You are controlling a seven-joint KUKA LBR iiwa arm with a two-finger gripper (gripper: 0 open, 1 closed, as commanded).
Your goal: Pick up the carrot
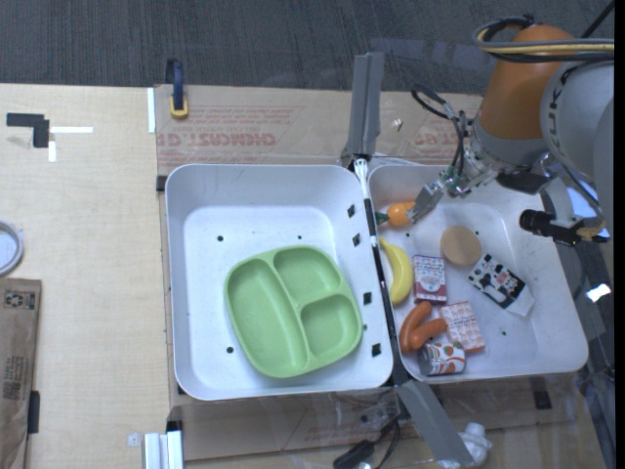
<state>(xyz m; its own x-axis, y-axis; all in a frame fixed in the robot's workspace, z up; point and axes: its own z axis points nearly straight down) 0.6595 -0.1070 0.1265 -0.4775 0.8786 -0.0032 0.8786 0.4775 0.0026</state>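
From my remote seat, the gripper (427, 201) was down in the right bin (547, 360), close to that bin's far left corner, with the grey arm (547, 96) coming in from the right, orange band up top. Honestly I couldn't tell how wide the fingers were; they were just a small dark blur at that angle, and I couldn't see anything pinched between them.

The carrot (398, 214) sat right beside the gripper tip, on its left, tucked against the bin's left wall near the far corner. Touching or just apart? Couldn't say.

Working outward along that left wall: a banana (396, 270) lay lengthwise below the carrot, then a pair of red sausages (420, 326) nearer the front. Next to the banana was a small red-and-white packet (429, 278), and a second pinkish packet (462, 326) sat by the sausages, with a little can (444, 359) in front of it. A tan round thing (460, 245) was mid-bin, and a black-and-white packet (498, 281) lay to its right.

The left bin (195, 262) had a green divided plate (294, 310) sitting toward its front right.
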